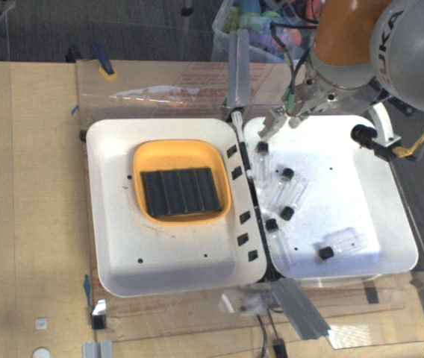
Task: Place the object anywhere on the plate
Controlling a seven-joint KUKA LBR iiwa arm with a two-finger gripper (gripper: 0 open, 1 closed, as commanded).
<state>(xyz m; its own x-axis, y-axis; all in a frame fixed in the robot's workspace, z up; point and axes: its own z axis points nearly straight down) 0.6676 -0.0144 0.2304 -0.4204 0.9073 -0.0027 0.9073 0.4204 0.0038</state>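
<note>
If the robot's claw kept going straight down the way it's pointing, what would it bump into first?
Probably a clear vial with a black cap near the right bin's left edge, just below the gripper. Depth is hard to judge from this slanted view.

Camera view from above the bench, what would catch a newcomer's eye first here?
The orange plate in the left bin stands out most, with a dark ribbed block lying on it. Next comes the grey arm with its orange band at upper right, its end effector hanging over the back left corner of the right bin. Clear vials with black caps lie scattered in that bin.
</note>
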